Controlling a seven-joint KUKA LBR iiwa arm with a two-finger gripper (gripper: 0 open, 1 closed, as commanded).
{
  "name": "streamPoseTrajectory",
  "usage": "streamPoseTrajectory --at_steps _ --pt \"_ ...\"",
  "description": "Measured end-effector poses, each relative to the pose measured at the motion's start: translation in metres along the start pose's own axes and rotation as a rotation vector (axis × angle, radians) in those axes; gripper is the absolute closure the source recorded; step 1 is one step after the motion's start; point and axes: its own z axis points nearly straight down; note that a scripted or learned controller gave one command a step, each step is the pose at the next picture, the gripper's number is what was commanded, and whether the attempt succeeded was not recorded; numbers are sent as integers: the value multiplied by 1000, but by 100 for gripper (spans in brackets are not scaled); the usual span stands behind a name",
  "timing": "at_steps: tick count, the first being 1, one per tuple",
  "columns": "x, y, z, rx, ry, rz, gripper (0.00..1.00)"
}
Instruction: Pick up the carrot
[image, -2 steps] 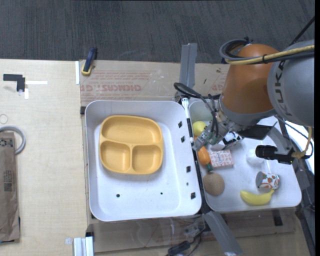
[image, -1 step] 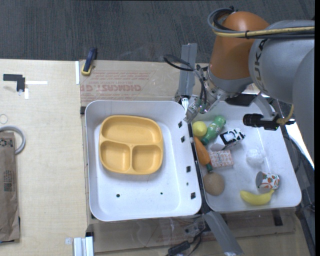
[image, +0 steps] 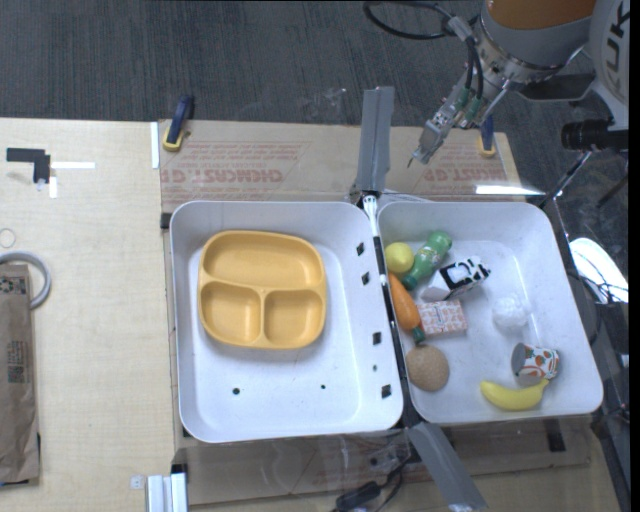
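The carrot (image: 404, 302) is orange with a green top and lies along the left wall of the right bin (image: 560, 265), between a yellow lemon (image: 399, 258) and a brown round fruit (image: 428, 368). My gripper (image: 432, 135) hangs high above the bench behind the right bin, well up and to the right of the carrot, pointing down and left. Nothing shows between its fingers.
The right bin also holds a green bottle (image: 430, 251), a pink box (image: 441, 319), a black-and-white item (image: 463, 274), a banana (image: 512, 394) and a small patterned cup (image: 535, 363). A yellow divided plate (image: 263, 289) sits in the left bin (image: 190, 330).
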Motion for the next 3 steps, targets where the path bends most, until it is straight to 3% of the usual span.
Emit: streamPoseTrajectory --at_steps 1,2,3 --pt "47 24 40 0 2 -487 100" --pt "31 -19 -52 -1 -1 -631 100" --pt "31 -19 -52 -1 -1 -631 0"
